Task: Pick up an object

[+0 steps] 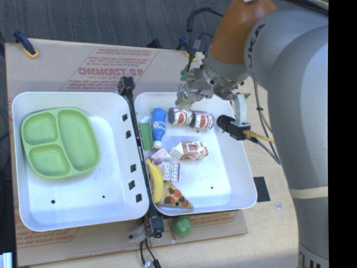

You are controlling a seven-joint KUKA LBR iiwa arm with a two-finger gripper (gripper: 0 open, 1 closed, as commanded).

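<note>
My gripper (pixel 184 98) hangs over the far end of the right bin (pixel 234 175), just above a red and white can (pixel 181 116). A second can (pixel 202 121) lies beside it. Nearer the front lie a small carton (pixel 190 150), a blue bottle (pixel 158 123), a green block (pixel 145 135), a snack packet (pixel 167 165), a banana (pixel 156 181) and a pizza slice (pixel 175 196). Nothing shows between the fingers.
The left bin (pixel 72 197) holds a green divided plate (pixel 59 142). A green ball (pixel 181 226) lies on the cardboard in front of the right bin. A black clip and divider run between the bins. The big grey arm fills the right side.
</note>
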